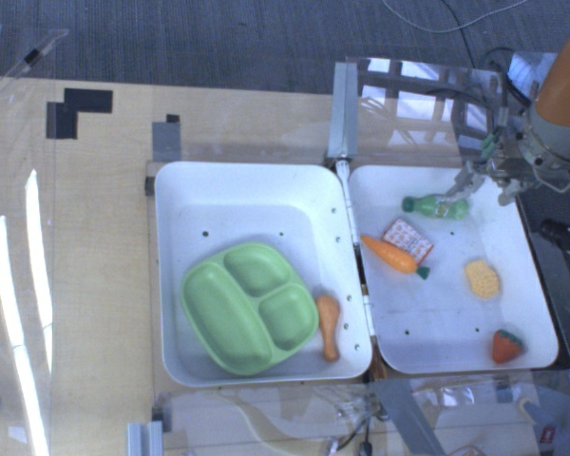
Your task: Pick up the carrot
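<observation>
Carrot lies down-left of my gripper, across the right bin.

My gripper (483, 180) hangs spread at the right bin's (541, 297) far edge, beside the green bottle (435, 206). The carrot (392, 256) rests near the bin's left wall, long axis slanting, leafy end toward the near-right; the patterned packet (408, 240) touches it.
</observation>
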Robot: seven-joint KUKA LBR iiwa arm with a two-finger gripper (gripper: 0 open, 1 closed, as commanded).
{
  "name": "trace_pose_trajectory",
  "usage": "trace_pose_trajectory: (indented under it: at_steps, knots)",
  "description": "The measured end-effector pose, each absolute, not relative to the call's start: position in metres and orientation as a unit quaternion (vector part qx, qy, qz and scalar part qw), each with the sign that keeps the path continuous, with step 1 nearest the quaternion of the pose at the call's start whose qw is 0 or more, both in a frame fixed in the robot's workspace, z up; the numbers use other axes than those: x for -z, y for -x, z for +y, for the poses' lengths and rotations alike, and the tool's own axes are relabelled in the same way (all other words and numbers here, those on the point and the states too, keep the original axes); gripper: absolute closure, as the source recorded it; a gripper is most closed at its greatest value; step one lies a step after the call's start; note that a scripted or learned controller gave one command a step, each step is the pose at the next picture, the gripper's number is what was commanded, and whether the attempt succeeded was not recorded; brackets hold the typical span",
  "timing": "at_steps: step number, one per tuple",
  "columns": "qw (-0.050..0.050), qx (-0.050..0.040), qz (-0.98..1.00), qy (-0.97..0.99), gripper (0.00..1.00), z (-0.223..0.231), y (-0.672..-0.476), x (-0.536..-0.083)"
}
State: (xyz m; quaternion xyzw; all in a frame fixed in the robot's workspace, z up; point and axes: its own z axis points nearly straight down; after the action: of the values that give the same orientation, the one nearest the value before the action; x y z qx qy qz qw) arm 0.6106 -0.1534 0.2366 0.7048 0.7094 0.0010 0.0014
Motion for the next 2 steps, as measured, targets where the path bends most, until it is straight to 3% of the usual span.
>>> trace_pose_trajectory:
  at_steps: [1,2]
  knots:
    - [0.001,-0.001,0.694,-0.72,0.0,-0.146,-0.583,-0.136]
    - [0.002,-0.0022,0.696,-0.718,0.0,-0.095,-0.571,-0.094]
